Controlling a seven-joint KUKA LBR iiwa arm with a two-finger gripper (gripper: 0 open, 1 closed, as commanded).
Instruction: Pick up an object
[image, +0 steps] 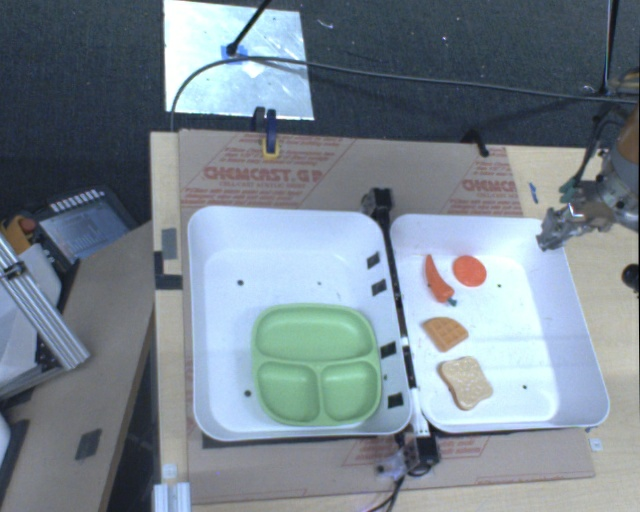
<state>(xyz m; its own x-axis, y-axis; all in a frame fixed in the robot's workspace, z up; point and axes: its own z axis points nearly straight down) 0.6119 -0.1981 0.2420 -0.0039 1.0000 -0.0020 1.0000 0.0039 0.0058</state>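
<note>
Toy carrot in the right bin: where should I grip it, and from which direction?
Grip the carrot at its orange mid-body, coming straight down. It lies flat and runs nearly up-down in the camera view, so close across its narrow width. The orange disc sits close on its right, leaving little finger room there.

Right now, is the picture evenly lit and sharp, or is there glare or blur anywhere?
In the camera view, the metal sheet at the top glares brightly; the two white bins look bright with soft shadows along their walls; the toy foods are fairly sharp; the tool at the right looks slightly blurred.
</note>
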